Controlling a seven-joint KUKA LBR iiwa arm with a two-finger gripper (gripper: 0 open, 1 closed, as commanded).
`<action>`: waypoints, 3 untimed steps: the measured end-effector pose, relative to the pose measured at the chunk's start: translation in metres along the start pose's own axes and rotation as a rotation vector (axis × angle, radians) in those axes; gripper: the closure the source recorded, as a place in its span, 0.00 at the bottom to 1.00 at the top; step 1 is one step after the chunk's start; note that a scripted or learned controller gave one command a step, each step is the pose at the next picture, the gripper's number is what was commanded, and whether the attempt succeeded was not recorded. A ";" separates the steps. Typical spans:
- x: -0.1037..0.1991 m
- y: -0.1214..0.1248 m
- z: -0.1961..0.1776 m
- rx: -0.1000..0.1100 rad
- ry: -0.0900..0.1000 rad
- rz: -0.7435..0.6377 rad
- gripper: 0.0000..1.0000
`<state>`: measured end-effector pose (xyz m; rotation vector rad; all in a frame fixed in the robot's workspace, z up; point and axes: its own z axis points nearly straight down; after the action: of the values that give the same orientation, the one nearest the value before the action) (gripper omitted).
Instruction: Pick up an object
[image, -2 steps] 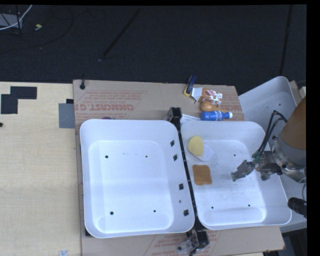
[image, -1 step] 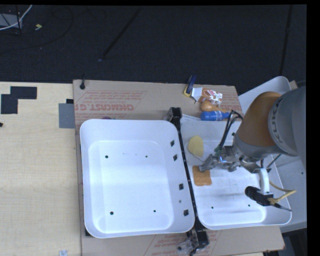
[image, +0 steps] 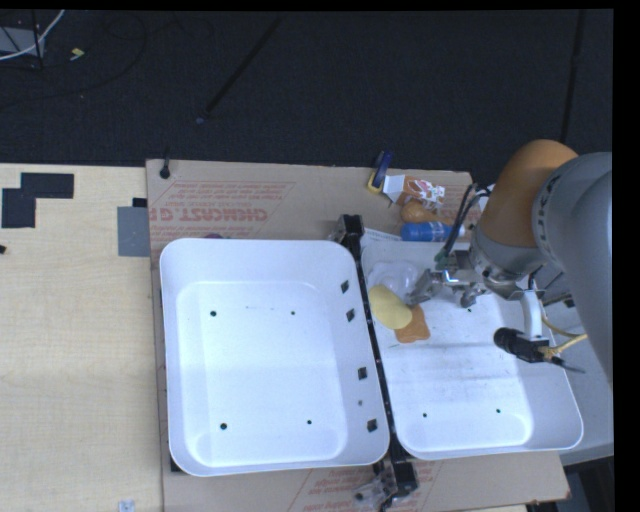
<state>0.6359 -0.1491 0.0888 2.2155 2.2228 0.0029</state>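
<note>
My gripper hangs low over the upper part of the right bin, with the grey arm reaching in from the right. Just left of it lies a yellow rounded object, touching an orange piece below it. A crumpled clear wrapper lies under and beside the gripper tip. At the bin's far edge are a blue tube-like item and an orange and white packet. Nothing is seen held in the gripper.
The left bin sits beside the right one, with a black divider strip between them. A blue and yellow clip lies on the cardboard behind the bins. The near half of the right bin offers free room.
</note>
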 end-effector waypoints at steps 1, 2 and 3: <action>0.053 0.009 -0.002 0.000 -0.016 0.006 0.00; 0.057 -0.003 -0.004 -0.011 -0.017 0.014 0.00; 0.059 -0.020 -0.004 -0.010 -0.014 0.013 0.00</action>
<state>0.6159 -0.0901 0.0927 2.2183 2.1959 -0.0014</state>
